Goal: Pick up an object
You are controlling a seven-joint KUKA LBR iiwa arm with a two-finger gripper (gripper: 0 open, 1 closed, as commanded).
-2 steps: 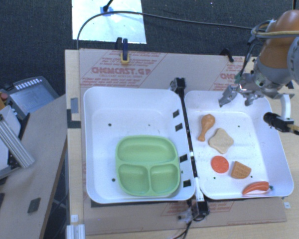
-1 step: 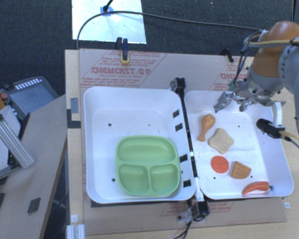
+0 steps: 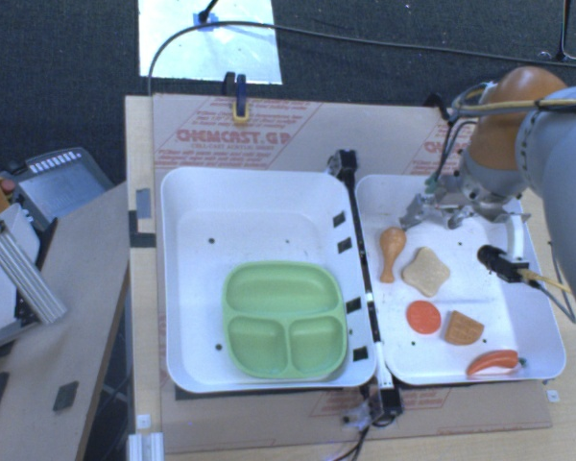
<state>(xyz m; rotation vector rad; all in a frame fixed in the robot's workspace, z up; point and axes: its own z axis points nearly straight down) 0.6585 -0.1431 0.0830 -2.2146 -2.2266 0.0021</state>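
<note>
While the jaws' state could not be told, the tan drumstick [image 3: 392, 250] lay lengthwise, bulb pointing away.

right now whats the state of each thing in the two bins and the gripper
green divided tray: flat in the left bin, compartments bare
chicken drumstick: lying in the right bin, nearest the divider
bread slice: lying flat, just right of the drumstick
red round slice: flat, free
brown chunk: resting beside the red slice
red sausage: lying at the near edge
gripper: over the right bin's far end, above the drumstick, holding nothing visible
</note>
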